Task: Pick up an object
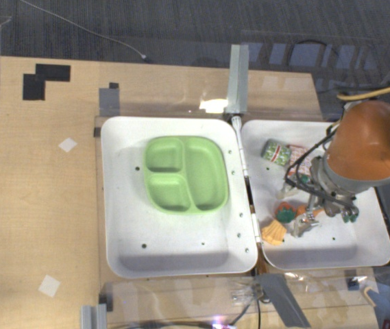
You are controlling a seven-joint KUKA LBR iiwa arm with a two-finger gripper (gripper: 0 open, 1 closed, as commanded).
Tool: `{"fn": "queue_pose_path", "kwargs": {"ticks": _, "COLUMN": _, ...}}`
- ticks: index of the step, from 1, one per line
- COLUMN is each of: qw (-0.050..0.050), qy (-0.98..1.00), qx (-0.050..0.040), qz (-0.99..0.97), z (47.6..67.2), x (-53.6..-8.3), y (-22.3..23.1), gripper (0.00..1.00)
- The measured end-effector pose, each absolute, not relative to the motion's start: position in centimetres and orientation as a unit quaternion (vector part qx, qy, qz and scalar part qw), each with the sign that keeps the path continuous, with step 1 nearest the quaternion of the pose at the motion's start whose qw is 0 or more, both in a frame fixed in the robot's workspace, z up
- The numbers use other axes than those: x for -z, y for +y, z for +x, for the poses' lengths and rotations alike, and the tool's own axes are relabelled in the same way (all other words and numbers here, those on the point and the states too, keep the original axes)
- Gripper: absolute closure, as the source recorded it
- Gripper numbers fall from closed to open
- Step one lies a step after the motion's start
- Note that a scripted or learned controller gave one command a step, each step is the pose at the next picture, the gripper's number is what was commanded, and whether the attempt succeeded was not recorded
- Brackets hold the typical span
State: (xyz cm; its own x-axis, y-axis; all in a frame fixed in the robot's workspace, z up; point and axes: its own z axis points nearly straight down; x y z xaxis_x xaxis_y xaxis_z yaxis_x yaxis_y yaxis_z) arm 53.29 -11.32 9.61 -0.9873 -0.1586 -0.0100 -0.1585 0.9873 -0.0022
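Note:
My gripper (303,223) hangs low in the right bin (359,249), under the orange wrist band. Its metal fingers (309,219) sit just right of a small orange and teal object (287,213) and above a yellow-orange wedge (273,233). Whether anything lies between the fingers is hidden by the wrist. A green and red packet (275,152) lies at the bin's far left. In the left bin (123,204) rests a green divided tray (184,174).
A metal divider rail (244,184) runs between the two bins. An upright metal post (238,81) stands behind them. Black tape marks (44,79) lie on the wooden bench at far left. Cables run along the arm at the right.

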Motion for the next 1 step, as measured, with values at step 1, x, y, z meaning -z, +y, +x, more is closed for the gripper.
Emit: {"fn": "queue_pose_path", "kwargs": {"ticks": 1, "qw": 0.011, "qy": 1.000, "qx": 0.0019, "qz": 0.016, "z": 50.76, "x": -9.15, "y": -9.92, "gripper": 0.00}}
